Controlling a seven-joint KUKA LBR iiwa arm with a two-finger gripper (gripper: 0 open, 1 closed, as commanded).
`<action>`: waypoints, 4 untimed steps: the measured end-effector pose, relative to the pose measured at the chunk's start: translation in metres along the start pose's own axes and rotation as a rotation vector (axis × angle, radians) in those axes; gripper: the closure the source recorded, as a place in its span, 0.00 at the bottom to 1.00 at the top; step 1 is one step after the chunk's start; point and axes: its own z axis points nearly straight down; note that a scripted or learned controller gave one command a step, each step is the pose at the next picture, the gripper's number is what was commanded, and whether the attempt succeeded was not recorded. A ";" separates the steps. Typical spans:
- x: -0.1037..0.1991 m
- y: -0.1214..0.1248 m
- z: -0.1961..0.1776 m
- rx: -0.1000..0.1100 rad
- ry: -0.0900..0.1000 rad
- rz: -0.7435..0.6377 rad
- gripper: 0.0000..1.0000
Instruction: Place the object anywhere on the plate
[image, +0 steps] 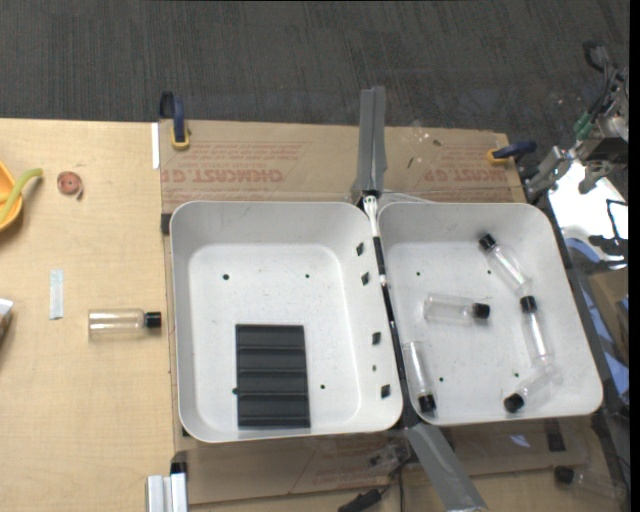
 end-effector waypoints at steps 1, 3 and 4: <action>0.003 -0.038 -0.152 0.002 0.001 0.032 0.00; 0.007 -0.017 -0.163 0.004 0.000 0.454 0.00; 0.117 -0.036 -0.164 0.006 0.001 0.633 0.00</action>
